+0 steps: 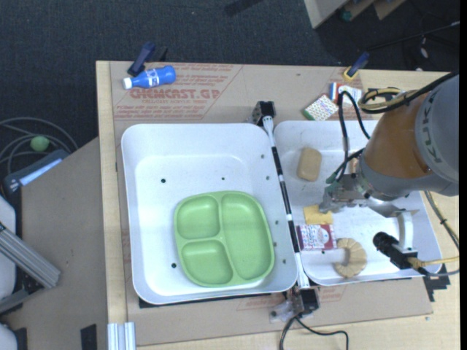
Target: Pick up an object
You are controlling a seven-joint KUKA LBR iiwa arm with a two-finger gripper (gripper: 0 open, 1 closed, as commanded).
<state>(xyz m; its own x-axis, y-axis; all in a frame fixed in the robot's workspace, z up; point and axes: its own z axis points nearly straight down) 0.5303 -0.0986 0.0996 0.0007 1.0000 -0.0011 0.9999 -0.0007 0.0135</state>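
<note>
On the desk, two shallow white bins side by side. In the left bin, a green divided plate with three compartments, lying flat toward the near side.

In the right bin, four small things:
- a tan bread roll toward the far left corner
- a yellow block close to the left wall
- a red-and-white packet right against the block's near edge
- a croissant just right of the packet, by the near rim

Low over the right bin, the claw, below the arm with its orange band, reaching in from the right. Sits just beside the yellow block, on its far right, between block and roll. Cannot tell whether spread or pressed together.

Outside the bins, at the desk's far left, a blue-and-white bottle on its side. Just beyond the right bin's far rim, a small patterned card.
</note>
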